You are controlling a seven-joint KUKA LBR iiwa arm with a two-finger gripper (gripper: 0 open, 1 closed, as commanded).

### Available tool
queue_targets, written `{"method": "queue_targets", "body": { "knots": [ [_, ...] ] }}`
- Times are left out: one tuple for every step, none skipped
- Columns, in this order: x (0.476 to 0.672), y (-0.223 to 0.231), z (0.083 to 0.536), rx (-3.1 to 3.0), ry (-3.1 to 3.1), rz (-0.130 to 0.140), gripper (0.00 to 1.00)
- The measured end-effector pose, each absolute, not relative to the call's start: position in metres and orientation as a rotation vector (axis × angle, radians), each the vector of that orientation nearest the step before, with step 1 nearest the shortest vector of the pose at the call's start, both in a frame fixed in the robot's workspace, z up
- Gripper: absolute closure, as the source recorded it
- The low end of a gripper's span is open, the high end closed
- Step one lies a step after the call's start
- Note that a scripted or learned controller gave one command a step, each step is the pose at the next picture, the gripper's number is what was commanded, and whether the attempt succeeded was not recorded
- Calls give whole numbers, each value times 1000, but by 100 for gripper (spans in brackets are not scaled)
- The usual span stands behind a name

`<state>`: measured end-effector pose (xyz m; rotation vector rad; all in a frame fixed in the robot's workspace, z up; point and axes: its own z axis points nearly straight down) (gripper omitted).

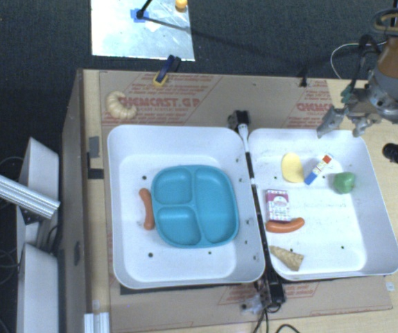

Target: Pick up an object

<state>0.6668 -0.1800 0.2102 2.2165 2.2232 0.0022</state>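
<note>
White plastic is your landmark here: the shallow right-hand bin [376, 207] holds every candidate. Inside it, a pale yellow rounded piece [292, 167] lies toward the far wall, with a small white tube with a red end and a blue end [317, 170] just beside it, and a green lumpy object [343, 182] near that bin's right wall. Closer to the bin's middle sit a small maroon-and-white carton [277, 203] and a reddish-orange sausage [284, 225], touching or nearly so; a tan wedge-shaped piece [288, 257] rests by the near wall.

You should expect trouble from crowding. The yellow piece and the tube lie so close that a descent on one could nudge or clip the other, and the carton and sausage pose the same risk. The sausage and the green lump look rounded, so I judge they may roll or squirt out as the fingers close. A target hugging the bin wall could leave one finger striking the rim.

The pincer [341, 120] hangs above the right bin's far right corner, over the cardboard-covered tabletop [206, 99] edge, its two fingers spread apart, gripping nothing and touching nothing.
</note>
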Motion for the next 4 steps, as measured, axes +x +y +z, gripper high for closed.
{"method": "queue_targets", "body": {
  "knots": [
    [668, -202, 83, 2219, 2224, -1, 0],
    [670, -203, 97, 2211, 2223, 4, 100],
    [670, -202, 97, 2210, 2225, 3, 0],
    [640, -207, 99, 2217, 2221, 1, 0]
  ]
}}
